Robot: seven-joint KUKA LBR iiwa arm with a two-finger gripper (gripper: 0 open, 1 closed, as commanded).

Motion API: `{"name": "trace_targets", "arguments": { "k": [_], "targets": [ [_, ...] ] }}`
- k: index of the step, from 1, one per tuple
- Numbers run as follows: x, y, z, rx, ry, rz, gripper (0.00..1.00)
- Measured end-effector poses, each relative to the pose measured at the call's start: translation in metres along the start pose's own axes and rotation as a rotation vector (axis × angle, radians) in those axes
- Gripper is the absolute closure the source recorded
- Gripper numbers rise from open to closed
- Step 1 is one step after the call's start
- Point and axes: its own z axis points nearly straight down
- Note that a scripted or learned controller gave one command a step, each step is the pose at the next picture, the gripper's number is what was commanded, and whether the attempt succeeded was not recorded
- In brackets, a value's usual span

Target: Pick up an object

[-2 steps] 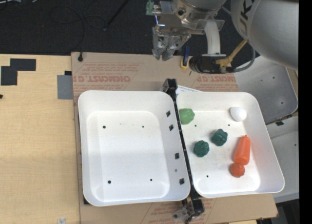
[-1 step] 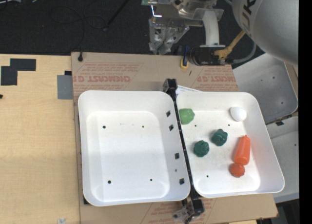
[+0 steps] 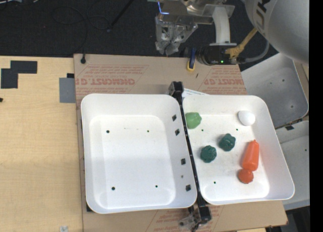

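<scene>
My gripper [image 3: 169,41] hangs high beyond the far edge of the bins, above the cardboard sheet and well away from every object. The right bin [image 3: 282,175] holds several small objects. A light green piece [image 3: 193,120] lies by the divider and a white egg-shaped one [image 3: 246,118] near the far right corner. Two dark green pieces [image 3: 227,142] [image 3: 208,153] sit mid-bin. An orange carrot-like piece [image 3: 251,155] lies at the right, with a small red-orange ball [image 3: 246,176] just in front of it.
The left bin [image 3: 91,175] sits beside the right one, joined along a black divider [image 3: 182,145]. Both rest on a cardboard sheet [image 3: 126,77] on the wooden bench [image 3: 35,150]. The arm's grey body [image 3: 282,8] fills the upper right.
</scene>
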Motion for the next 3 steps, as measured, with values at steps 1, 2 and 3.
{"name": "trace_targets", "arguments": {
  "k": [1,2,3],
  "targets": [
    [0.016,-0.009,-0.018,0.000,0.001,0.000,1.00],
    [0.019,-0.017,-0.043,0.000,0.001,0.001,1.00],
    [-0.007,-0.007,-0.041,0.001,-0.001,0.004,1.00]
  ]
}}
